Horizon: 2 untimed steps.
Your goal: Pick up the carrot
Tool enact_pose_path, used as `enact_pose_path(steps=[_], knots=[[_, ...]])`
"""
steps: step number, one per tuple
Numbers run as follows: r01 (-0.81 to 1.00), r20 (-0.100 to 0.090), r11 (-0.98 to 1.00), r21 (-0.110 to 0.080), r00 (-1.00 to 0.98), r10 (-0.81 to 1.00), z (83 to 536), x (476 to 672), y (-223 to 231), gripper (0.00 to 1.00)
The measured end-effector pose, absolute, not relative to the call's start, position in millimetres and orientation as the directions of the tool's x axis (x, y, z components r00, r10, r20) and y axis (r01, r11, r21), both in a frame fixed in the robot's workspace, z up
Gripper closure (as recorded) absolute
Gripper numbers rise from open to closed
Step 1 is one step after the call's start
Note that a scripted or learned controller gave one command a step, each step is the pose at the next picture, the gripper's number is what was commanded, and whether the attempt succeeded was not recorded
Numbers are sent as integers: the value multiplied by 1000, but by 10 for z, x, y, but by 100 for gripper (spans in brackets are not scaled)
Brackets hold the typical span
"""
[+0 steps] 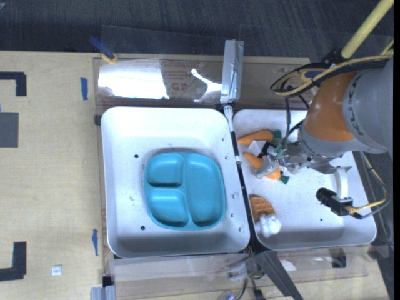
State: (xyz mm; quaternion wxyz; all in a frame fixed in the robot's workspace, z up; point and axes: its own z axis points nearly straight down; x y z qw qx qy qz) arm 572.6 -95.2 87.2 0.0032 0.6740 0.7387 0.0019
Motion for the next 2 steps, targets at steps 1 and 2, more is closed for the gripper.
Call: enact_pose_path(steps=[1,2], knots=[[996,-2,92,10,-92,996,986,5736,-949,100],[988,1,-155,0,155,988,1845,5121,-446,100]])
